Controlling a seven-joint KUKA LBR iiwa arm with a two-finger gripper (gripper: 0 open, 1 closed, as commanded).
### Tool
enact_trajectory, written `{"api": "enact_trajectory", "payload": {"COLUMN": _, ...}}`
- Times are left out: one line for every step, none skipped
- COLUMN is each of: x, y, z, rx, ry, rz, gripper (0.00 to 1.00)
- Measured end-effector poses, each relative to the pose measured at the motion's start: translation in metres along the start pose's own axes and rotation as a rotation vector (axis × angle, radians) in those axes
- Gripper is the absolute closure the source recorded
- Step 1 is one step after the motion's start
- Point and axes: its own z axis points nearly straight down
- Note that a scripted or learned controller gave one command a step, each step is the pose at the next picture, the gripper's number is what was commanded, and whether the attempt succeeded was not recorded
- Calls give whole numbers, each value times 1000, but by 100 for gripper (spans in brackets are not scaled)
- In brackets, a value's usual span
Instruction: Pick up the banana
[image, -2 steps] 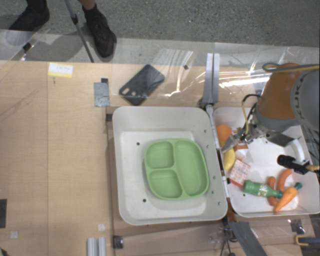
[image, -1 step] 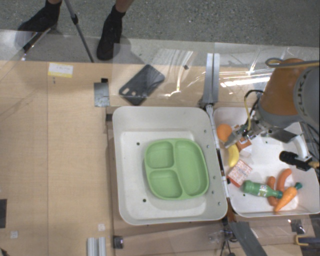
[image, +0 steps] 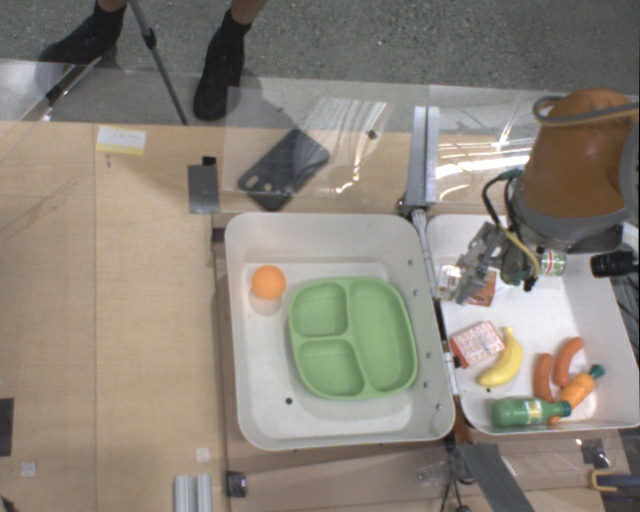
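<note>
Pale wooden bench carries two shallow white plastic bins side by side; the left bin holds a green three-compartment plastic tray and a small orange ball just left of it. In the right bin, the yellow curved banana lies toward the near side, touching or just beside a small red-and-white printed packet on its left, with two orange-red sausage-shaped toys and a small orange carrot to its right and a green plastic bottle just nearer. The two-finger gripper hangs farther back, over a brown-red packet, apart from the banana. Whether its fingers are spread or closed I cannot tell. Likely risks: descending here would catch the brown-red packet instead, and crowding around the banana could make a finger land on the printed packet or nudge the fruit aside
</note>
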Motion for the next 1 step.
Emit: {"api": "enact_trajectory", "payload": {"x": 0, "y": 0, "z": 0, "rx": 0, "ry": 0, "rz": 1, "gripper": 0}}
